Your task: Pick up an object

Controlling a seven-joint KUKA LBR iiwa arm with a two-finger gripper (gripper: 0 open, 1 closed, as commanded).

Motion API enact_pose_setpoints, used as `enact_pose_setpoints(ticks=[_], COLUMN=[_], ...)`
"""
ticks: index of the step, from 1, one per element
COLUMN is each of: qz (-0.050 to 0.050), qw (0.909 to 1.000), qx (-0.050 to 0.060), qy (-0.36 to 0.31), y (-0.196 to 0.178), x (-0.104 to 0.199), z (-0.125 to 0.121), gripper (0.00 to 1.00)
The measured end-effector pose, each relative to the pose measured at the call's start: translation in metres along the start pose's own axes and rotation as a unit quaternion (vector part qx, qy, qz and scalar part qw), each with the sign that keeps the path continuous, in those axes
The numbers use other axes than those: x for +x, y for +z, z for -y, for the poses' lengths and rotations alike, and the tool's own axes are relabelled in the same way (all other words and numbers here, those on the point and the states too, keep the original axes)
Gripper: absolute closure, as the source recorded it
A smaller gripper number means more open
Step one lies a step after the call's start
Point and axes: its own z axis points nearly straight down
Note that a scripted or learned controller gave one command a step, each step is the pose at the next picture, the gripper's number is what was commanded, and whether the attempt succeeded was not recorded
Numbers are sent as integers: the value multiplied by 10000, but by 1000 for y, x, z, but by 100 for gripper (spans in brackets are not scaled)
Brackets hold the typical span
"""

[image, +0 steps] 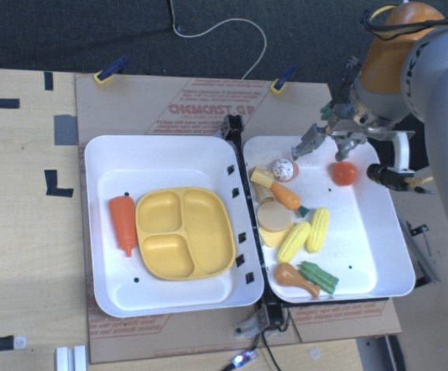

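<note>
Right bin (378, 261), candidates: red tomato (344, 173) just below the hand (326, 144), apart from it. White speckled ball (284, 169) down-left of the hand. Farther off: small carrot (284, 197), tan disc (273, 216), two corn cobs (305, 234) side by side, drumstick (295, 279), green pod (320, 277). All lying flat.

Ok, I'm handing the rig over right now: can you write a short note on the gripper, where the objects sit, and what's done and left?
Gripper: open, holding nothing, hovering over the back of the right white bin.
Closest to it: small red round tomato and white speckled ball.
Also in the right bin: orange carrot, two yellow corn cobs, brown drumstick, green vegetable.
Left white bin: yellow divided plastic tray and an orange-red carrot-like piece beside it.
Done: nothing picked.
Left: descend, grasp one object, lift.
</note>
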Motion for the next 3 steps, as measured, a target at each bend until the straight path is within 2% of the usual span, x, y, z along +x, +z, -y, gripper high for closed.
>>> enact_pose_setpoints(ticks=[1,3], qz=[11,15], qw=[10000,10000], qx=[-71,-56], qy=[-13,-20], y=[-9,110], x=[0,-1], z=[-3,-4], gripper=[0,0])
